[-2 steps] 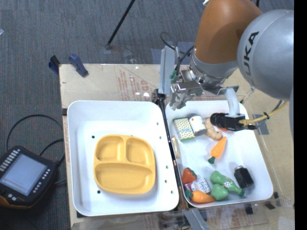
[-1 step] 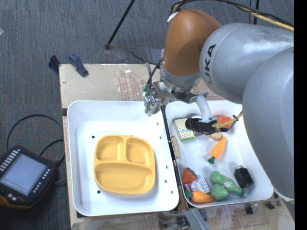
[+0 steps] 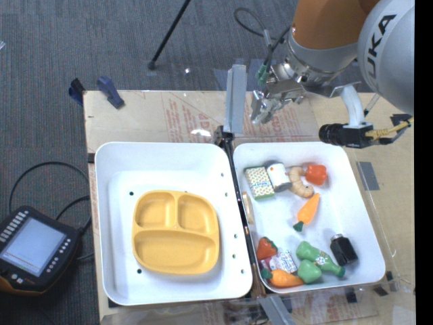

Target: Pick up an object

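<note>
White plastic bins sit side by side on the bench (image 3: 169, 110), and I see both of them from above. The left bin (image 3: 111, 181) carries a yellow divided plate (image 3: 176, 241) with three compartments, lying flat near the bin's centre.

The right bin (image 3: 352, 195) keeps all the small objects. In its upper part I see a small green-and-white box (image 3: 259, 182), just beside it a white cylinder (image 3: 277, 176), then a pale curved piece (image 3: 300, 183) and a red-orange toy (image 3: 315, 174) at the right end of this row. Below them an orange carrot (image 3: 308, 210) lies tilted, apart from the others. Along the lower edge there is a cluster: a red strawberry-like toy (image 3: 266, 248), a small white packet (image 3: 285, 259), a second carrot (image 3: 286, 279), green toy vegetables (image 3: 312, 261), and a black block (image 3: 343, 250) to the right of them.

My arm (image 3: 338, 12) enters from the upper right of the frame. The gripper (image 3: 262, 114) hangs above the bare bench, beyond the upper edge of the right bin and near an upright grey post (image 3: 236, 100). It is well apart from every object, and nothing is between the jaws. Whether the jaws are released or clenched I cannot tell from this angle.

A pendant with a screen (image 3: 30, 249) lies on the floor at the lower left.
</note>
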